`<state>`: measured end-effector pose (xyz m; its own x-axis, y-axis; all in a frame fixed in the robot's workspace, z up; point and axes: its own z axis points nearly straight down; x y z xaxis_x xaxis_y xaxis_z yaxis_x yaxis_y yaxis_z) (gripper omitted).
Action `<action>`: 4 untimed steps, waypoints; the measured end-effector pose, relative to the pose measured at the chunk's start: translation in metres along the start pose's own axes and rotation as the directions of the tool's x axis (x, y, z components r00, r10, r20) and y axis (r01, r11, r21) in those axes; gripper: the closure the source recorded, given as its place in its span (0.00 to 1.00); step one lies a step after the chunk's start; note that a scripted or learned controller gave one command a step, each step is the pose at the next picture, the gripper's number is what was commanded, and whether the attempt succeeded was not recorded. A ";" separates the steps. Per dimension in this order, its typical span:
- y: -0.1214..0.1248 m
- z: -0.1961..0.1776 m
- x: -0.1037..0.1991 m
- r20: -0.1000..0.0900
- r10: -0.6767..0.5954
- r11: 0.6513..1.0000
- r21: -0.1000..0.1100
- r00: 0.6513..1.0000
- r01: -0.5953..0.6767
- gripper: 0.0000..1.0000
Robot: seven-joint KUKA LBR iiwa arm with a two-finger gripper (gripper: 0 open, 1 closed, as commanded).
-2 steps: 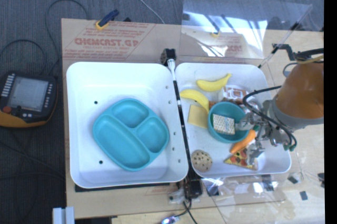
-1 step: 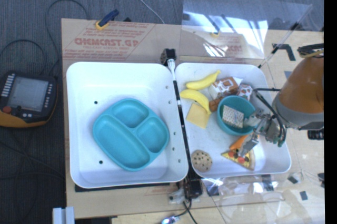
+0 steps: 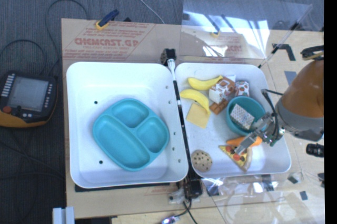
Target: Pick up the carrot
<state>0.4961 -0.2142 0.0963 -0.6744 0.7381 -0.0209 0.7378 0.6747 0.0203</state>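
1. Carrot (image 3: 240, 141) — lying in the right bin (image 3: 274, 162), beside the pizza slice (image 3: 235, 154); not lifted
2. Gripper (image 3: 259, 136) — low at the carrot's end; open or closed, cannot tell
3. Left: grasp, lift

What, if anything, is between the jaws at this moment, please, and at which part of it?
It cannot be told. The gripper sits right over one end of the carrot in the right bin, but the view is too blurred to show a hold.
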 end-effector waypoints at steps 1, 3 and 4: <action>0.024 0.000 0.027 0.009 -0.351 0.936 0.008 0.936 0.351 0.00; 0.004 0.001 0.004 -0.012 0.288 0.958 0.000 0.957 -0.288 0.00; 0.022 0.000 0.027 0.009 -0.146 0.989 0.007 0.989 0.146 0.00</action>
<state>0.4943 -0.1792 0.0961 -0.7748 0.6314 -0.0323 0.6315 0.7753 0.0103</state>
